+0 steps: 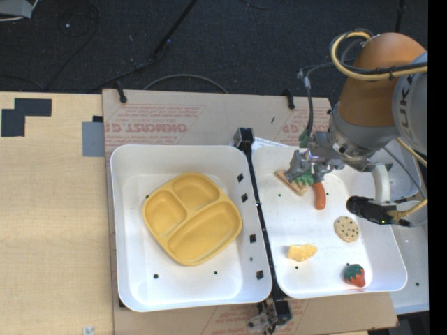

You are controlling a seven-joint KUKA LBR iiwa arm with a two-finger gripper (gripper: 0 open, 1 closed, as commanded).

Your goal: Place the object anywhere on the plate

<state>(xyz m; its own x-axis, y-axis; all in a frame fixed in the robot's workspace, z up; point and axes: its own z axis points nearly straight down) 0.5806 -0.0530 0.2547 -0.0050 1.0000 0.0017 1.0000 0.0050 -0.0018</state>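
Gripper point(305, 170) sits low over the upper left part of the right bin point(391, 271), close to the divider between bins; whether its fingers are parted or closed cannot be told, since the metal parts blur together. Directly under and touching the fingertips: a carrot point(318, 195) with green top at the fingers, orange body pointing down and slightly right. Just left of it a tan flat piece point(288, 181), looks like a cracker or toast, lies tilted near the bin's upper left. Open white floor lies below the carrot, toward the bin centre. Further out: a round cookie point(346, 228) to the lower right, a yellow chunk point(302, 252) near the bottom centre, a strawberry point(354, 274) in the bottom right corner, all well apart from each other. A black cylindrical part point(368, 209) of the arm hangs over the right rim beside the cookie. The left bin point(133, 271) holds the yellow three-compartment plate point(192, 218), tilted, roughly centred, with bare floor all around. The arm point(380, 82) enters from the right, orange band high, wrist angled down and left.
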